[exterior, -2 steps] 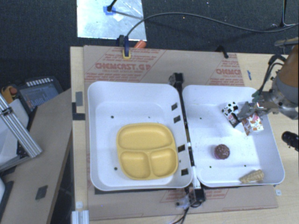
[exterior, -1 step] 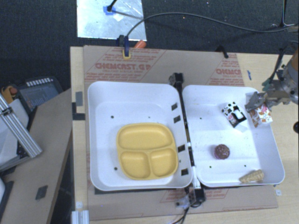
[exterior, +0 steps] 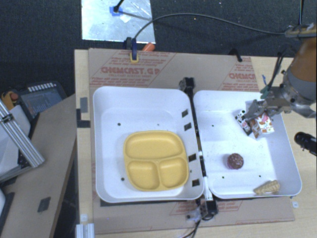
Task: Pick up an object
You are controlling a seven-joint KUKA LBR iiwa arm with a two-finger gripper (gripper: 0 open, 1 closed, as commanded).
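Note:
My gripper (exterior: 255, 111) hangs over the upper right part of the right bin (exterior: 218, 133), the arm coming in from the right. Directly under it is a small printed carton (exterior: 257, 125), white with red and dark markings; I cannot tell whether the carton rests on the bin floor or is touched by the gripper. A dark reddish ball (exterior: 235, 161) lies lower in the same bin. A tan cone-shaped piece (exterior: 267, 187) sits near that bin's front right corner. In the left bin (exterior: 114, 108) lies a yellow divided plate (exterior: 155, 160).
Black clips (exterior: 187, 83) run along the seam between the bins. A cable crosses the cardboard behind them. A silver sheet (exterior: 116, 11) lies at the back, and a grey device (exterior: 42, 98) and an aluminium bar (exterior: 17, 138) stand at the left.

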